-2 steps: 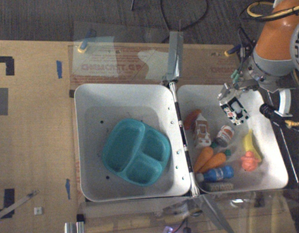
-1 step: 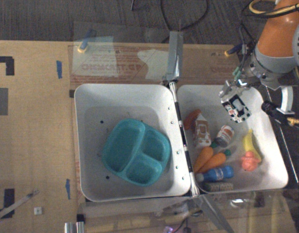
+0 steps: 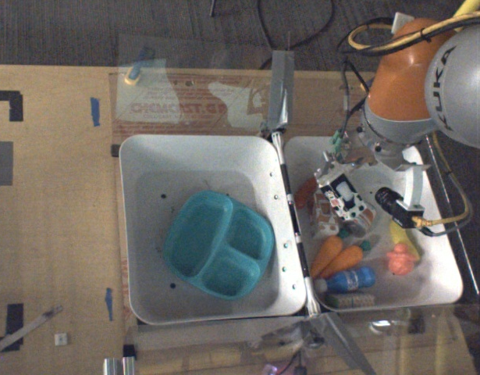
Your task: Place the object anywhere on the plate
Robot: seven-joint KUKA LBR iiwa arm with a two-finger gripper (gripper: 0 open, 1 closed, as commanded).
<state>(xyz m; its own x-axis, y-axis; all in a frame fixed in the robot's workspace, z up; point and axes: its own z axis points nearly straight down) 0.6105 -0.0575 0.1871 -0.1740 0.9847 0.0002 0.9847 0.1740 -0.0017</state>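
The tool (image 3: 341, 198) hangs low in the right bin (image 3: 450, 283), over a heap of small toys. I cannot tell if it is open or closed, or if it has hold of anything. Just under it lie two carrots (image 3: 337, 258) side by side, and a blue bottle (image 3: 350, 279) lies near the bin's front edge. A yellow toy (image 3: 404, 237) and a pink toy (image 3: 401, 261) sit a bit to the right. The arm (image 3: 427, 69) comes in from the top right. The plate (image 3: 218, 244) is teal, with three parts, and it sits in the left bin (image 3: 146, 162) with nothing on it. So the job looks like it has just begun: a toy must be picked up, carried over the wall between the bins, and set down on the plate.
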